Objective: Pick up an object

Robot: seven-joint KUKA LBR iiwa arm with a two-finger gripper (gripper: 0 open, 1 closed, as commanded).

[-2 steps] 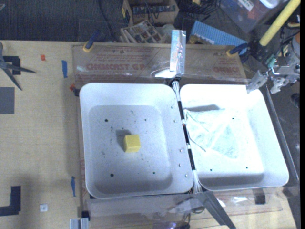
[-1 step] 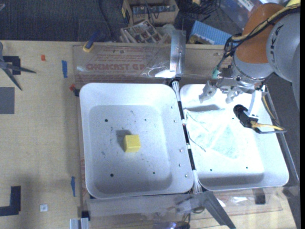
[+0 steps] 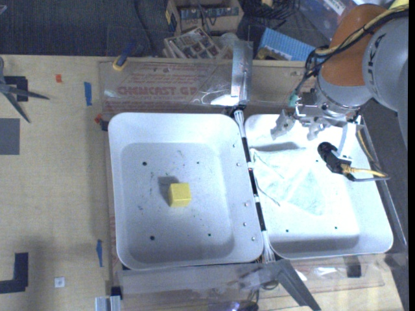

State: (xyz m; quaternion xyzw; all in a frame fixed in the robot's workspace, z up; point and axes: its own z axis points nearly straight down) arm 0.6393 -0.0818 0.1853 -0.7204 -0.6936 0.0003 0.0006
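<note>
**Yellow block alone in the left bin**

Small yellow cube-shaped block [image 3: 179, 194] lies near the middle of the shallow white left bin [image 3: 123, 141] on the bench [image 3: 52, 173]. Farther back, over the white right bin's [image 3: 363, 238] far edge, the arm's two-finger hand [image 3: 297, 127] hangs with fingers spread apart, nothing between them.

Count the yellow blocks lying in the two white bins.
1. The yellow block lies near the middle of the left bin. The right bin shows none, though the arm covers its far corner, so something could be hidden there.
</note>
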